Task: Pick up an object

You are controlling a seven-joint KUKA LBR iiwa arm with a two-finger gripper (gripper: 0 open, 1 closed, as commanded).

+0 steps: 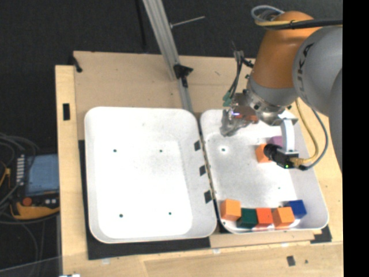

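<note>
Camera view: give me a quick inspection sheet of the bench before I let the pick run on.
Surface: wooden bench bearing the left bin and the right bin, side by side.
Job's things: along the right bin's near edge, an orange block, green block, two more orange blocks and a blue block; an orange piece and purple piece lie partly hidden under the arm.
Clutter: nothing seen.
Grippers: gripper over the right bin's far left corner; nothing visibly held.
Cables: yellow cable on the wrist; loose cables off the bench, left.
Surroundings: metal post, blue device, dark floor.
</note>
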